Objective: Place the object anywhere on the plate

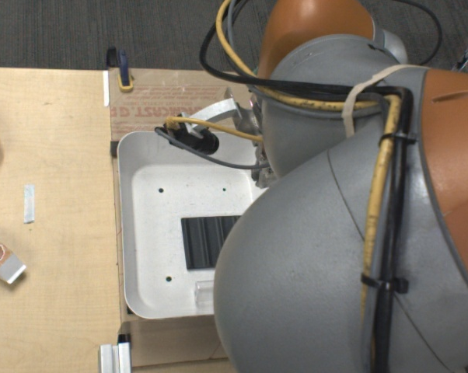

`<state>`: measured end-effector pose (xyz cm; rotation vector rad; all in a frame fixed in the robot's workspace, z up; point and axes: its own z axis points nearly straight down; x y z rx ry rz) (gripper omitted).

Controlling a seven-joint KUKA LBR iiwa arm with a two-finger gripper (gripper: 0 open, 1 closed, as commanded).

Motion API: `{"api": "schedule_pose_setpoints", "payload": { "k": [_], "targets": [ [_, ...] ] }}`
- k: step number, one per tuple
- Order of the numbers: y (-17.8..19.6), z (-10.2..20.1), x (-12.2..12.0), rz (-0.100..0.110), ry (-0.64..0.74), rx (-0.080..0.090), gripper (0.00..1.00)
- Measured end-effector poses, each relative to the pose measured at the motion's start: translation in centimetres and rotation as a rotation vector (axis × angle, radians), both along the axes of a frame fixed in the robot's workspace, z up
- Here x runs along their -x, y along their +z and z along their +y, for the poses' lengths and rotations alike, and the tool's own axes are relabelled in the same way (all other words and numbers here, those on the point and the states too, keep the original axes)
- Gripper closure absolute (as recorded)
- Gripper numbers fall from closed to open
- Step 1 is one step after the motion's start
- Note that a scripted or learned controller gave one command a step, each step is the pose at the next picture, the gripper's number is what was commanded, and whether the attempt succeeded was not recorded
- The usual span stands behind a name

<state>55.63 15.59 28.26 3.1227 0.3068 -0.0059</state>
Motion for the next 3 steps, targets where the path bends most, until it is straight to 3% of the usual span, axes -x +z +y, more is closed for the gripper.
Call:
{"api": "schedule_pose_setpoints", "payload": {
  "k": [1, 2, 3],
  "targets": [
    [8.8, 3.7, -8.2, -0.002, 0.038, -0.002, 1.0],
    [6.6, 3.5, -8.9, 0.001, 0.108, -0.001, 1.0],
    [6.6, 3.5, -8.9, 0.001, 0.109, 0.0, 0.0]
  ]
}}
